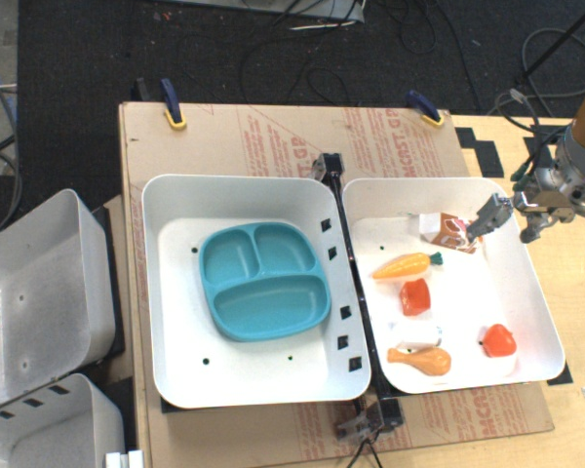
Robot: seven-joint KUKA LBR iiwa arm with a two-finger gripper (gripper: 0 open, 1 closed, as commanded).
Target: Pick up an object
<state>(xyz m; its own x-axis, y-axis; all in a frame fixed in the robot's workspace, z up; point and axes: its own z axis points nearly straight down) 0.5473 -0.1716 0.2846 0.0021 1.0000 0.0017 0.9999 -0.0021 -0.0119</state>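
1. Board (pixel 273 144): brown cardboard sheet under both bins, red print on it, held at the far edge by two yellow-tipped clamps.
2. Left bin (pixel 166 261): white, shallow, touching the right bin along a clipped seam.
3. Right bin (pixel 536 300): white, shallow; the landmark for what follows.
4. Plate (pixel 265 281): teal, three compartments, lying flat mid-floor of the left bin, well apart from the right bin.
5. Arm (pixel 575 164): grey, orange band at top, over the right bin's far right corner.
6. Gripper (pixel 512 217): just inside the right bin's far right rim; fingers look spread, one grey finger (pixel 487 217) slanting down toward the packet, nothing seen between them.
7. Carrot (pixel 405 265): orange, green tip, lying lengthwise left of the bin's centre.
8. Drumstick (pixel 424 360): tan-orange, near the bin's front wall, a small white piece just behind it.
9. Packet (pixel 450 231): brown and white, far part of the bin, just beside the finger; contact unclear.
10. Red block (pixel 415 297): glossy, bin centre, just in front of the carrot.
11. Pepper (pixel 498 340): red-orange, rounded, front right of the bin.
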